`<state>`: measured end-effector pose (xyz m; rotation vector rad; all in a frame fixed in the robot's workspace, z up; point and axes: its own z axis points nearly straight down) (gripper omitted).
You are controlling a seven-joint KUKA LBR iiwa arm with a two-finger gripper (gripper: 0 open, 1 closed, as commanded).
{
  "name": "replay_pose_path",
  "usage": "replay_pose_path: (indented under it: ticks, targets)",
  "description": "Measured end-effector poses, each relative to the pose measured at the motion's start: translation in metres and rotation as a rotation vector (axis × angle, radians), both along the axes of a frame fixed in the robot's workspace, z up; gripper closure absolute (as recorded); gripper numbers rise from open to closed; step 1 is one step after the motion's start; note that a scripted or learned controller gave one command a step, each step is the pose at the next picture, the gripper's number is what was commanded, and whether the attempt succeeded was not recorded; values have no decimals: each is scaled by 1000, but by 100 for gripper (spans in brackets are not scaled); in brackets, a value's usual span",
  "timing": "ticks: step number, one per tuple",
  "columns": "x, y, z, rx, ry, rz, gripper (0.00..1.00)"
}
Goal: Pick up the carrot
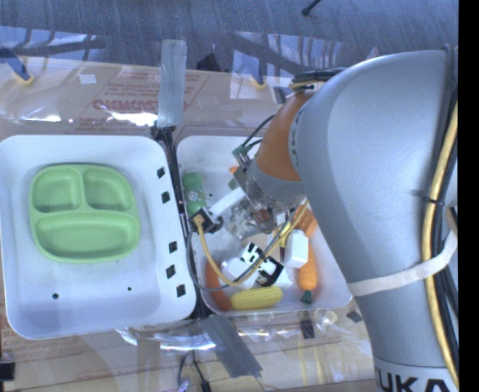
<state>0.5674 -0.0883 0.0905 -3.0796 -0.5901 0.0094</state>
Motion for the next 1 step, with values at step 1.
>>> replay_pose_path:
  ticks: [1]
  targets:
    - [42,-1,105,-3,-13,31,0]
